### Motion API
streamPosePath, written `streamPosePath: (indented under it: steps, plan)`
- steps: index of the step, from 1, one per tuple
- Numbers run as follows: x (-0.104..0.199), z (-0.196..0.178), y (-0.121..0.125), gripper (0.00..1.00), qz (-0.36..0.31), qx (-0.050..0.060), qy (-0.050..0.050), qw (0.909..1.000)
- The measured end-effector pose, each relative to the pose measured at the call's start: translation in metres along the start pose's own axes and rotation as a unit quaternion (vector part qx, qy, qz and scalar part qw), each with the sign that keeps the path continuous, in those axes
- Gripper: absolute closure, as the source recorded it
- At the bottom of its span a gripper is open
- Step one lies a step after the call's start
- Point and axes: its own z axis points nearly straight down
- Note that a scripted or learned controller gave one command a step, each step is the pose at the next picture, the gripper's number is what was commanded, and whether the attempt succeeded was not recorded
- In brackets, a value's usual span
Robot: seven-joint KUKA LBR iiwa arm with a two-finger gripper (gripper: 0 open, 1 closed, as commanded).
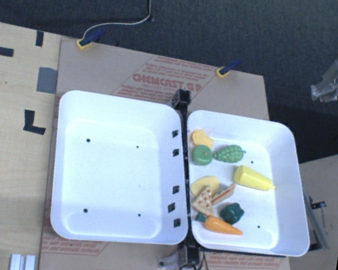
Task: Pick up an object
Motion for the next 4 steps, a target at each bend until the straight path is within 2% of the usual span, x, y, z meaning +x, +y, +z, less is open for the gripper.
streamPosePath:
  steps: [1,2,3,4]
  plan:
    - [-0.022,-0.023,-0.008,1.00,0.002,0.009,0.002,1.0000]
    - [-0.020,-0.023,-0.049,1.00,0.002,0.010,0.003,0.9999]
    - [0.008,0.176,-0.074,1.00,0.002,0.020,0.004,0.9998]
    - [0.019,-0.032,-0.034,1.00,0.000,0.000,0.001,1.0000]
